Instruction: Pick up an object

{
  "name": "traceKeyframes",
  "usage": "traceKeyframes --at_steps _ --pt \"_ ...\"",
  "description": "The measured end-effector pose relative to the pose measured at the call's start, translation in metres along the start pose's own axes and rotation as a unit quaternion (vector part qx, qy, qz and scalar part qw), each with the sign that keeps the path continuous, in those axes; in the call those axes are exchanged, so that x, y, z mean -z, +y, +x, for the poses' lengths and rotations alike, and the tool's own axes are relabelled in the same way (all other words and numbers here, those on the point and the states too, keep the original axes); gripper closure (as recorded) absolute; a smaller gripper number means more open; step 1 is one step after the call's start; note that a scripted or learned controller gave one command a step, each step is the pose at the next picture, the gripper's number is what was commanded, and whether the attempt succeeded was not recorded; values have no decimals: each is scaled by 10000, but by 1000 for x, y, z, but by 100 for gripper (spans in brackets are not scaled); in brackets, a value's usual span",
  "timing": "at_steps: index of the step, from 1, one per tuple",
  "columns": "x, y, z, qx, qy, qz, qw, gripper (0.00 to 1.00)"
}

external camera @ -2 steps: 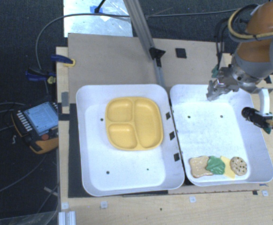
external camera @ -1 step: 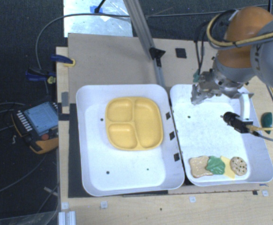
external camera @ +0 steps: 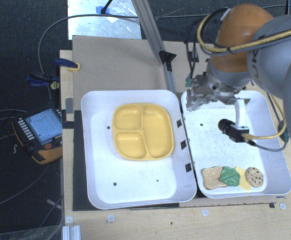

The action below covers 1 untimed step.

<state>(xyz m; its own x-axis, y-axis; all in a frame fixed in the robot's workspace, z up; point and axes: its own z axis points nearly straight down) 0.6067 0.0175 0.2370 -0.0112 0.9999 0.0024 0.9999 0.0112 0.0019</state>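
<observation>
Gripper hangs over the far left corner of the right bin; whether its jaws are spread or pressed together I cannot tell, and nothing is seen between them. At about five o'clock from it, near the front wall of this bin, lie a toast slice, a green leaf piece and a cookie. At about eight o'clock, in the left bin, rests a yellow divided plate.

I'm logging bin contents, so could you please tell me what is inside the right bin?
Inside the right bin: a toast-like piece, green piece, yellow piece and cookie. The arm covers its far end.
</observation>
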Motion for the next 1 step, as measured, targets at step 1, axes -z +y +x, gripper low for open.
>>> traceKeyframes --at_steps 1 --pt "-11 -8 47 -6 -1 10 10000 100"
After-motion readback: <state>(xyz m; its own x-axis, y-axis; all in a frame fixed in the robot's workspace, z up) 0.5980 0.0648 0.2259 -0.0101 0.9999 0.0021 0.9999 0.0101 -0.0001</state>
